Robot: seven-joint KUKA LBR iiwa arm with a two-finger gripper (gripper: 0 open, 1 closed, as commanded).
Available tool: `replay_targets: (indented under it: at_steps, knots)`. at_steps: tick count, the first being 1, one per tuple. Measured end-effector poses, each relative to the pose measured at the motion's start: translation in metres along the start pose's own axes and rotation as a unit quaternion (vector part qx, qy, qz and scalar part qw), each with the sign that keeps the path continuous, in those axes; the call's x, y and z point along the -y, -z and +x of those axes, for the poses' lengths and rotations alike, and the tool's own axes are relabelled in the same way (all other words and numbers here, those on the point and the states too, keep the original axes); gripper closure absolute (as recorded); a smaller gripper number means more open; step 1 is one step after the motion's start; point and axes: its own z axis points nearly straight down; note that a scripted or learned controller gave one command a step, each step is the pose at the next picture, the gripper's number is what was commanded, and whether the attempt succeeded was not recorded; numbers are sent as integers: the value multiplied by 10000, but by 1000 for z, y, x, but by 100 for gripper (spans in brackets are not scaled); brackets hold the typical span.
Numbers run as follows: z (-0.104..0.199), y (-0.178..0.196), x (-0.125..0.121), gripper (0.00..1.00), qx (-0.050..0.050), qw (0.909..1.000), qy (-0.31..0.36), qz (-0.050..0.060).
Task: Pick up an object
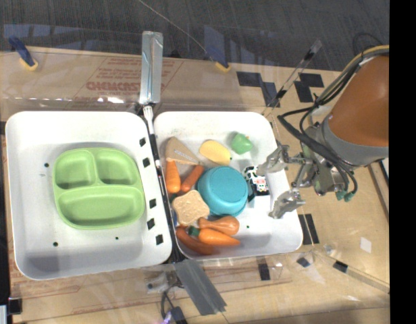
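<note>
Two white bins, side by side, seen from above.

Left: glossy green three-part tray. Right: smooth carrots, speckled bread slice, round teal bowl, yellow lemon, green lump, a small labelled item, print unreadable. At that bin's right rim, metal gripper, fingers spread, grasping nothing.

Single fixed overhead camera, slanted down, both white bins in frame.

Partly hidden toys in the right bin
The blue bowl covers part of a carrot; a small black item beside it is unreadable.
</note>
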Motion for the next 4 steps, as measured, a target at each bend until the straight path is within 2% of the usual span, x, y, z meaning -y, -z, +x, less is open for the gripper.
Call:
replay_targets:
  at_steps: [1,2,3,4]
  knots:
    - [-51,-107,5,0,-39,9558,-2939,-5]
    - [-98,-161,4,0,120,8929,-4501,-31]
    - [-142,-168,-60,0,170,8102,-5859,-94]
    - [-183,-168,-68,0,54,7551,-6556,-65]
